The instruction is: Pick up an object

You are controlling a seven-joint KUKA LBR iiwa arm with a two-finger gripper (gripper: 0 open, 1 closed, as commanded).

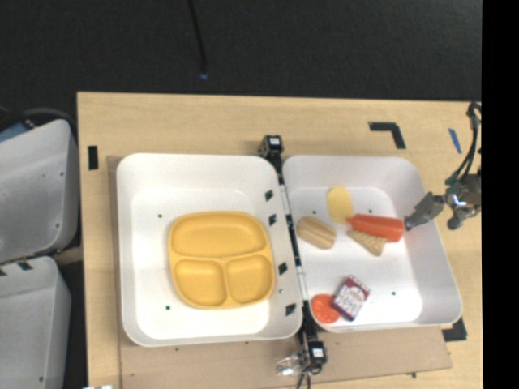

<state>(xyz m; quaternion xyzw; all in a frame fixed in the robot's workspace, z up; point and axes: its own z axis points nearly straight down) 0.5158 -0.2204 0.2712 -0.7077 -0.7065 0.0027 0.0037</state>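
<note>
Left bin (138,217): a yellow divided tray (220,259) is lying flat near its middle, three hollows facing up. It is sitting apart from the loose items, probably as a place to set things down, not as something to grasp.

Right bin (422,298): all the small things are lying here, likely so the arm can reach them from its own side.
- Tan bread roll (316,232), toward the bin's 9 o'clock side, just beside the divider.
- Pale yellow lemon-like piece (340,202), toward 12 o'clock.
- Orange-red carrot-like stick (377,227), lying across the middle, its tip pointing toward 3 o'clock; a tan wedge (369,242) is touching its underside.
- Red disc (323,308) and a small printed packet (351,298), overlapping, down at 7 o'clock.

The gripper (425,210) is reaching in at the bin's 3 o'clock rim. A dark finger is slanting down toward the stick; whether the fingers are spread or pressed together I cannot tell, as the view is too small and dark there. Nothing is showing between them.

Judgement: the stick is the nearest candidate, lying at the gripper's 9 o'clock, its near tip just beside the finger. The grasp is not yet made.
</note>
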